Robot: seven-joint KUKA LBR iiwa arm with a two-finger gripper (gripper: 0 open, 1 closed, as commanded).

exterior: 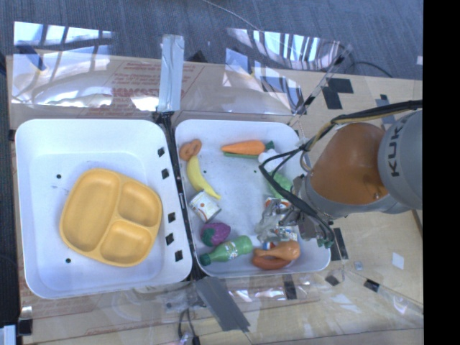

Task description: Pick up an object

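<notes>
End effector (pixel 279 225) low in right bin (pixel 237 129), near its front-right corner, just above orange toy (pixel 277 256) w/ long axis along front wall; grip state: can't tell. Bare floor mid-bin; banana (pixel 198 177) runs diagonally by left wall.

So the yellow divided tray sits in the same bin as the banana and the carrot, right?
Not quite. The camera view shows the yellow divided tray alone in the left bin, while the banana and the carrot lie in the right bin, where the arm is reaching.
</notes>
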